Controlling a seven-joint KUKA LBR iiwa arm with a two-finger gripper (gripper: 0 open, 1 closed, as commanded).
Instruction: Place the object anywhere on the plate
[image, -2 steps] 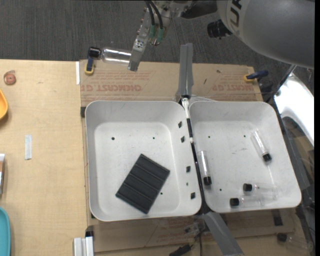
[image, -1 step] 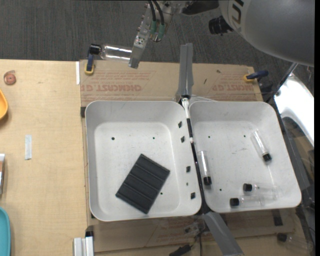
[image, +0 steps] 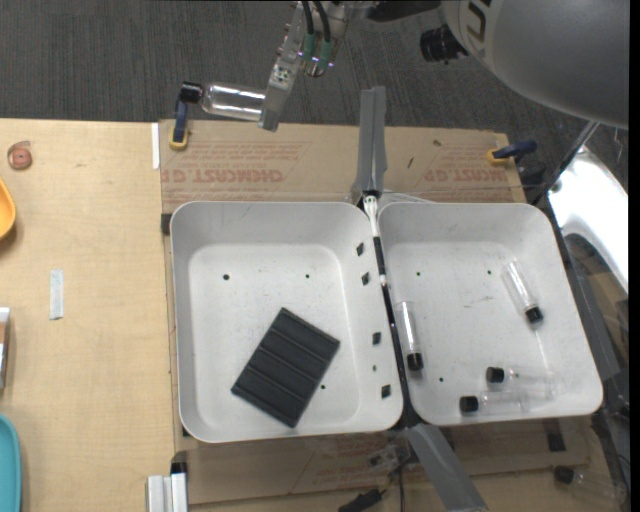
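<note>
Up above the far edge of the bench, the gripper (image: 270, 106) hangs over the cardboard sheet (image: 250, 172), beyond the left bin (image: 182, 300), with its pale fingers (image: 277, 84) pinched on one end of a clear tube (image: 232, 101); the tube sticks out level to the left, its black cap (image: 188, 97) at the free end, just above a yellow clamp (image: 178, 138). Well apart from it, the dark ribbed plate (image: 287, 365) lies flat and askew on the floor of the left bin, nearer the front. Three more clear tubes lie in the right bin (image: 565, 300): one along the left wall (image: 408, 335), one near the right wall (image: 520, 290), one by the front rim (image: 497, 400)
</note>
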